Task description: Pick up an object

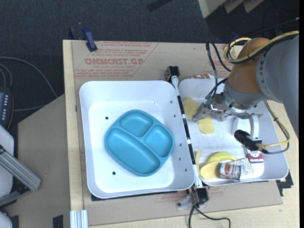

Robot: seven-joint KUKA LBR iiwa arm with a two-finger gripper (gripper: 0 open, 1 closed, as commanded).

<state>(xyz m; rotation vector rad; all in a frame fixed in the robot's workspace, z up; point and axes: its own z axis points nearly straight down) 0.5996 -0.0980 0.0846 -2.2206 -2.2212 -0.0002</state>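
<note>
**Camera view: approach step, gripper low in the right bin**

You have the gripper (209, 109) down in the far-left part of the right bin (223, 137), with the arm coming in from the right. Whether it is wide or narrow cannot be told from this angle, and nothing is visibly held.

Two candidates sit right by it. A pale yellow piece (189, 107) lies just to its left, against the bin wall. A yellow slab (206, 126) lies just below it in the view.

Judgement: the approach is in hand and no grasp is made yet. The next move calls for centring over one piece, then closing. Both look thin and flat, so a close could slide over them.

At the near end of the bin, a curved yellow item (214, 161), a red-and-white can (231, 170) and a small packet (254, 159) cluster together.

The left bin (90, 99) holds a blue divided plate (138, 141), well apart. Both bins rest on the counter (76, 175), whose brown top carries red lettering. A blue clamp (89, 38) sits at its far-left corner. Beyond it are dark carpet (142, 13) and cables (28, 75).
</note>
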